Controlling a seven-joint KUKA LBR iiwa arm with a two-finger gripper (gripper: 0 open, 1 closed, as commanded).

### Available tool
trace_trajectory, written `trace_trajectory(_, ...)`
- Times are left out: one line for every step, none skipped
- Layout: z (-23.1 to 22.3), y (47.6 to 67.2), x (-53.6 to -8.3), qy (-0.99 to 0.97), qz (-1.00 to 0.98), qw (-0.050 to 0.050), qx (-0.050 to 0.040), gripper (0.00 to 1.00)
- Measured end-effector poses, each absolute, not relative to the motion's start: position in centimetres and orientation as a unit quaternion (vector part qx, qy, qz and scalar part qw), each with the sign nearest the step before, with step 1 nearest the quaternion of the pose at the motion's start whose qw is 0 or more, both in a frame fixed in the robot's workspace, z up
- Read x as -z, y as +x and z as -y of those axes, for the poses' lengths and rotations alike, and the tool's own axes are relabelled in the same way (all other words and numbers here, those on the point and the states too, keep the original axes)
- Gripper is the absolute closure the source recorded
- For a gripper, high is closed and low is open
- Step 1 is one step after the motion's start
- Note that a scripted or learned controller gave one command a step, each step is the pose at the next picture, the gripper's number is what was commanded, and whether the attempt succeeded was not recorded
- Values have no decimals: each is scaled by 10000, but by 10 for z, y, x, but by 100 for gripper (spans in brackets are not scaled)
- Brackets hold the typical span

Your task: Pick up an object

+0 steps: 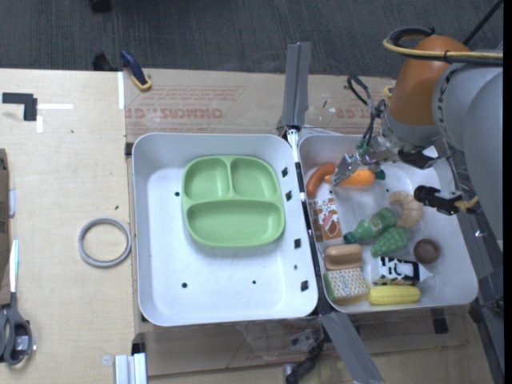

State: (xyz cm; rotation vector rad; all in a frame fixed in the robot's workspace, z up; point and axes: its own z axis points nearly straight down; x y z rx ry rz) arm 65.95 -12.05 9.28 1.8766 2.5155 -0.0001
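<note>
Robot gripper (354,169) reaches into the right bin (460,286), its metal fingers closed around a small orange toy carrot (362,178).

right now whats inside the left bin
A green divided plate lies in the left bin, toward its back, with nothing in its three compartments. The bin floor around it is bare white with a few small dark holes. Whatever is beneath the plate is covered.

Matt green plastic tray (233,201), glossy white bins (160,238) (smooth) — pale wood bench (56,182)
</note>
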Motion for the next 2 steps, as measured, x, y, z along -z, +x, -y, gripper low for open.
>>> trace_trajectory(121, 658, -100, 5972, -8021, -14, 32, 100)
trace_trajectory(64, 659, -193, 6322, -7748, 10, 0, 100)
